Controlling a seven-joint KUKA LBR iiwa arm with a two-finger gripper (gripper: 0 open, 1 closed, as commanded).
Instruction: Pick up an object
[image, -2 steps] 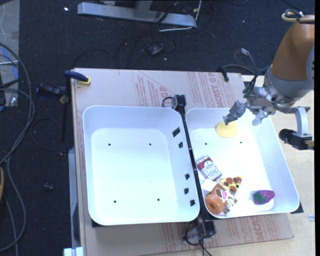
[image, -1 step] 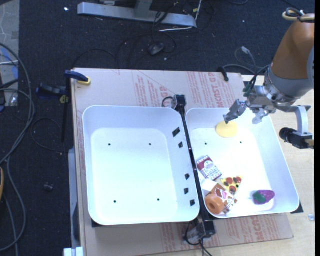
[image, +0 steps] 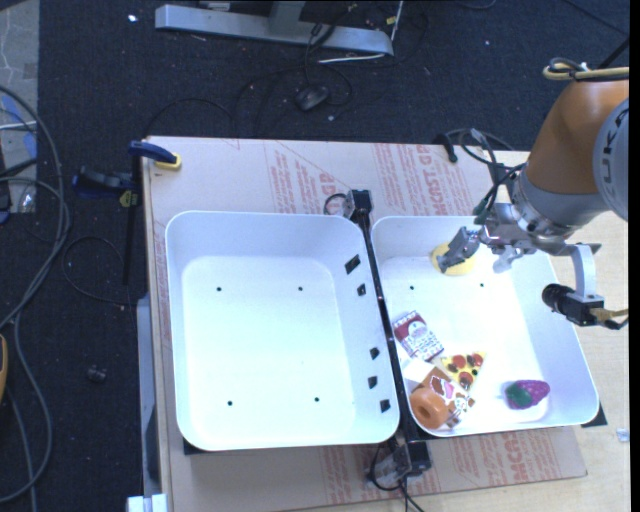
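Desk (image: 300, 170) surface is brown board with red print, and it carries two shallow white bins set side by side, touching along a black seam with clips.

Left bin (image: 190, 300) lies toward the desk's left part; its floor shows small dark dots.

Right bin (image: 570, 350) holds every loose item. All but one are grouped in its near half.

Arm (image: 580, 140) enters from the right, grey with an orange band above the wrist, and reaches down over the far part of the right bin.

Hand (image: 480, 245) sits low at the bin's far end, just beside a yellow item (image: 456, 262) — the two appear to touch at the hand's left side. Whether the fingers are spread or closed cannot be told, and no item is visibly between them.

Items in the right bin, largest to smallest:
- Carton (image: 418, 336) — red and white, lying flat near the seam, roughly mid-bin.
- Orange ring (image: 430, 405) — at the near left corner, touching a small printed packet (image: 458, 368) beside it.
- Purple item (image: 528, 392) — with a green part, near the bin's near right corner, apart from the others.
- Yellow item — at the far end, well apart from the near group.
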